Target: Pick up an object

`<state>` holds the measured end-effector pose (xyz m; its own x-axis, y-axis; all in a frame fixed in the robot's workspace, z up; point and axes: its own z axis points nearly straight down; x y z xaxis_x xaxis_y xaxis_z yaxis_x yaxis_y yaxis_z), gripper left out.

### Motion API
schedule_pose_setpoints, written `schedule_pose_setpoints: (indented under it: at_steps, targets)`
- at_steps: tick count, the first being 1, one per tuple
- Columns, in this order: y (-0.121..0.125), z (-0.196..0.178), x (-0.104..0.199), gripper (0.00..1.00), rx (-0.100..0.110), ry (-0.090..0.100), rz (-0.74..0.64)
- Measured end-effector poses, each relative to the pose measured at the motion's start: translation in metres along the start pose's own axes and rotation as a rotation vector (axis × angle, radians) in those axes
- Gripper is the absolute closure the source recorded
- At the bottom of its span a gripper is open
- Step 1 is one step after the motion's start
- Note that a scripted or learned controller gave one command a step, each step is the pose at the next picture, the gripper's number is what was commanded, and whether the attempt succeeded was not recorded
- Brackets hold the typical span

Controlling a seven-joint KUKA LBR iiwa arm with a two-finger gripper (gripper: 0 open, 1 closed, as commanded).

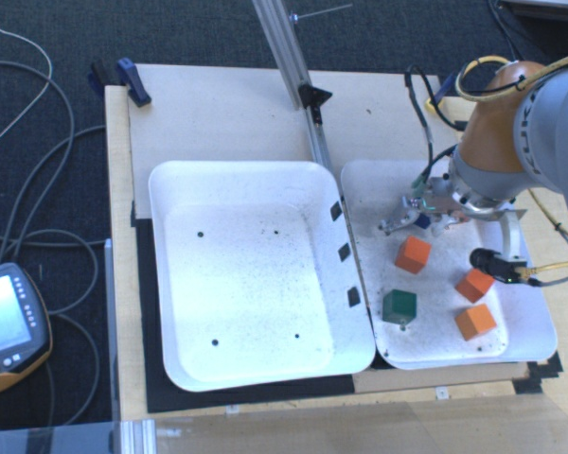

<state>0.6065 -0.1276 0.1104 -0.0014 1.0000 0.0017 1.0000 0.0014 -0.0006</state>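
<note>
Both bins, the left bin (pixel 246 282) and the right bin (pixel 521 301), look like smooth, slightly glossy white plastic, peppered with fine dark specks. The bench (pixel 218 112) shows a pale, matt, board-like top, and the floor (pixel 38 26) around it looks like rough, dark carpet. The three orange blocks (pixel 413 254) and the green block (pixel 399 305) have a flat, matt finish, the slanted rail (pixel 279 36) looks like brushed metal, and the arm (pixel 525 121) has smooth grey and orange shells with a soft sheen.
</note>
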Motion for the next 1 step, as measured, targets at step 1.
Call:
schedule_pose_setpoints:
  at_steps: [1]
  targets:
    - [-0.0282,0.0115,0.0061,0.00,0.005,0.000,0.002]
